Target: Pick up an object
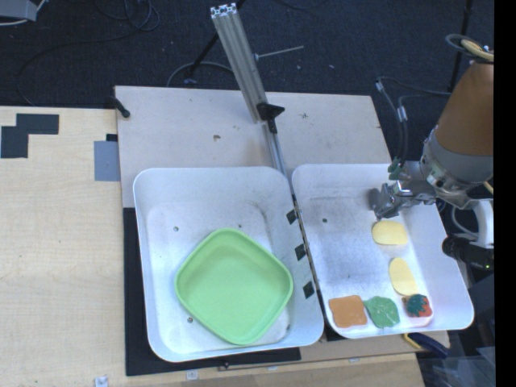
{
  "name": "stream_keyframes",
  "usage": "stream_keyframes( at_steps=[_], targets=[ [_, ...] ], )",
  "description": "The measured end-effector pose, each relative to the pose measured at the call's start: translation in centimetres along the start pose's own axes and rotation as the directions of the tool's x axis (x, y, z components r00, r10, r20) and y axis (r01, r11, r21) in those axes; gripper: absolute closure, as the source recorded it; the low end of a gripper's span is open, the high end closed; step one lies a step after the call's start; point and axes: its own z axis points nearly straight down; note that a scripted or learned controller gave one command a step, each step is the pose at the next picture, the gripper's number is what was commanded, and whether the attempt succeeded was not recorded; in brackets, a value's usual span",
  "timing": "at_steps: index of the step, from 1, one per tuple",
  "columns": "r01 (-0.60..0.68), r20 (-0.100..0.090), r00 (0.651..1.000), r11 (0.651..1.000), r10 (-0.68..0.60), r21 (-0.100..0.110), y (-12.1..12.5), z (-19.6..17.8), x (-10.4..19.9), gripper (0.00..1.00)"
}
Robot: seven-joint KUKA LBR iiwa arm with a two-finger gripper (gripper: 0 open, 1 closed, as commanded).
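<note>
1. Nearest the camera, along the front edge of the right bin (pixel 318 185): an orange flat piece (pixel 348 311), a green lumpy piece (pixel 382 310) just beside it, and a small red-and-green item (pixel 418 305) at the end of the row, all lying on the bin floor.
2. In the left bin (pixel 153 185), toward its front: a light green square plate (pixel 234 285), lying flat and turned cornerwise, taking up much of the floor.
3. A little farther back in the right bin: a yellow oval piece (pixel 402 276), apart from the front row and close to the right wall.
4. Beyond that: a second yellow piece (pixel 390 233), rounder, lying free on the floor, just below the claw.
5. Directly behind it: the gripper (pixel 385 201), low over the right bin, reaching in from the right under the grey wrist and orange band of the arm (pixel 468 127). Cannot tell whether spread or closed; too small and dark to read. Nothing visibly held.
6. Between the two bins: a row of small black clips (pixel 300 251) along the shared walls.
7. Farthest: a pale bench top (pixel 201 127) behind the bins, with a slanted aluminium rail (pixel 242 55) rising from it toward the back.
</note>
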Motion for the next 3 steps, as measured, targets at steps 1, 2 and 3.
stream_keyframes(
  at_steps=[1,2,3],
  targets=[
    [-0.001,0.0,1.0,1.0,0.001,0.001,1.9,1.1,4.3,1.0],
    [0.0,0.001,1.0,1.0,0.0,0.0,3.1,0.7,9.9,1.0],
    [0.001,0.0,1.0,1.0,-0.001,0.001,4.6,1.4,15.9,1.0]
  ],
)
